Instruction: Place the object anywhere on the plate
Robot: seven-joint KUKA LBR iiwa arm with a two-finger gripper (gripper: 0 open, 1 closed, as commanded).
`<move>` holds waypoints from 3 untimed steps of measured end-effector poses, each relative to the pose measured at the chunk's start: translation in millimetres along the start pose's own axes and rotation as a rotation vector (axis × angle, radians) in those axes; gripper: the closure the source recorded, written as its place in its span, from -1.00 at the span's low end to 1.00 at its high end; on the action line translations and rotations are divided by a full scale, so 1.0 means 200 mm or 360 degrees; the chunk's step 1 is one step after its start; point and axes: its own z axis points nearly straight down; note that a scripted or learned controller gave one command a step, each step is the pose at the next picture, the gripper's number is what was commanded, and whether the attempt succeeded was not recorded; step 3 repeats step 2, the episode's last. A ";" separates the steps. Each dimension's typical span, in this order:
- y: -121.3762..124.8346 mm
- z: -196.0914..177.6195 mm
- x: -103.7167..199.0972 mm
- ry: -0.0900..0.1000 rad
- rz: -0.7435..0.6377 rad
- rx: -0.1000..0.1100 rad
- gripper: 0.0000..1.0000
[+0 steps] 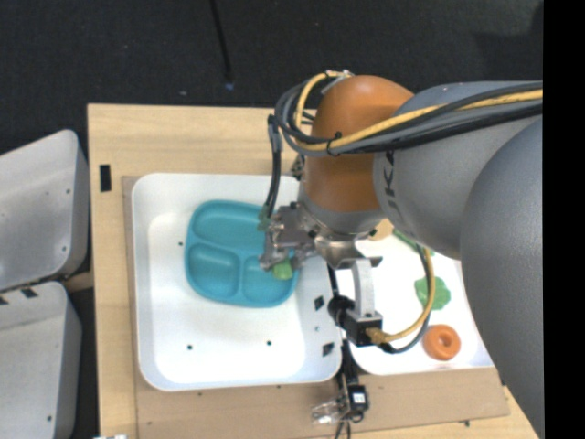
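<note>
Honestly, you can't tell how the pincer [277, 256] stands, its tips masked by the wrist, though a small green object [283, 269] peeks out at the teal plate's [219, 254] right edge.

Smooth glossy plastic forms the teal plate [228, 254] and white bin [164, 337]; the bench [114, 144] looks like matt wood.
</note>
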 end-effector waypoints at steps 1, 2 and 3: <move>0.03 0.04 -0.03 -0.0006 0.0014 0.0005 1.00; 0.03 0.04 -0.03 -0.0006 0.0013 0.0005 -1.00; 0.03 0.04 -0.03 -0.0006 0.0013 0.0005 -1.00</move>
